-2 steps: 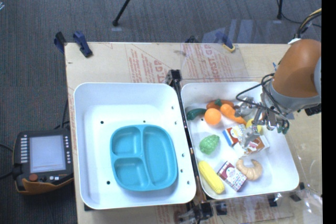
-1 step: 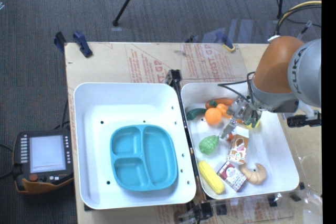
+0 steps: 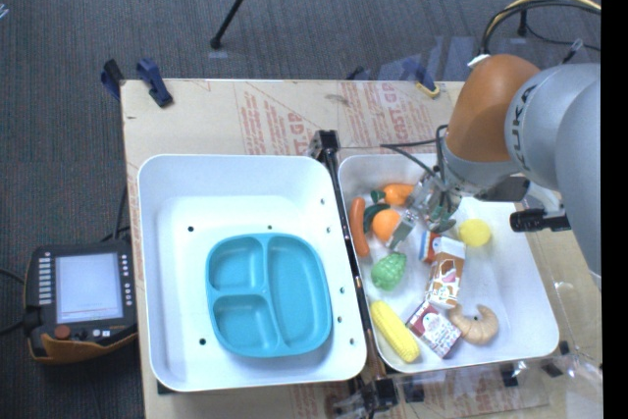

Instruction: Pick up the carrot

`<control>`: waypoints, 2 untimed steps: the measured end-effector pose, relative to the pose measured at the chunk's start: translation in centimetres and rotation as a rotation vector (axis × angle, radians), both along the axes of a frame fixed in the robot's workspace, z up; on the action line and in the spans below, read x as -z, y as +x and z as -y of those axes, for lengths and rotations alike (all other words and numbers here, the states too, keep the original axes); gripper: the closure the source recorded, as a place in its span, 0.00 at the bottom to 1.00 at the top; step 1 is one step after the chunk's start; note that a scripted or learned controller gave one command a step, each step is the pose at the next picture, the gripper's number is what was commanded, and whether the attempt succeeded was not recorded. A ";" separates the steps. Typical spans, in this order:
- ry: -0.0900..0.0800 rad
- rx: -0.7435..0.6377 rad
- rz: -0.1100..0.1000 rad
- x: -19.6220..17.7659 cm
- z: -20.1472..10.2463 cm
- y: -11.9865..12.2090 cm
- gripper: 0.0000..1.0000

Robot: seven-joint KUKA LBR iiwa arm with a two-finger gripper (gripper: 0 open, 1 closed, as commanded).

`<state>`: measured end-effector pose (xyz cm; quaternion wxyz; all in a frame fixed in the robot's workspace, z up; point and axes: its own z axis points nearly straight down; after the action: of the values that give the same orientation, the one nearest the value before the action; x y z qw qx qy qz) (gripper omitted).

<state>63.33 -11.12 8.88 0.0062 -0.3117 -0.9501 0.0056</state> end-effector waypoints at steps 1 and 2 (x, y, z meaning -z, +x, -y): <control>0.004 0.272 0.008 0.3 -1.7 -0.2 0.00; 0.001 0.451 0.006 0.4 -2.4 0.3 0.00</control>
<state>63.64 -8.71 8.48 0.0044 -0.5163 -0.8564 0.0027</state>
